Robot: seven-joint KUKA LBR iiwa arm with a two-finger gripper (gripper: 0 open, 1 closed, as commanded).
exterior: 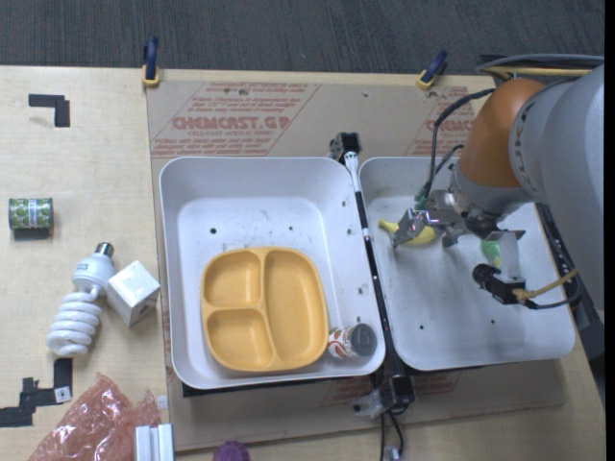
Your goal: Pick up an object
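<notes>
In the right bin (461, 339), a small yellow banana-shaped object (420, 238) lies near the far left corner. My gripper (417, 225) is right over it, touching or nearly touching its top, with the grey arm and orange band reaching in from the right. A green object (492, 250) peeks out beneath the wrist. The left bin (240, 200) holds a yellow divided plate (264, 307) and a small jar (351, 341) lying at its near right corner.
On the bench left of the bins lie a spiral light bulb (77, 301), a white cube (134, 292), a green can (31, 215) and a red mesh bag (91, 423). A cable (543, 291) loops off the wrist over the right bin.
</notes>
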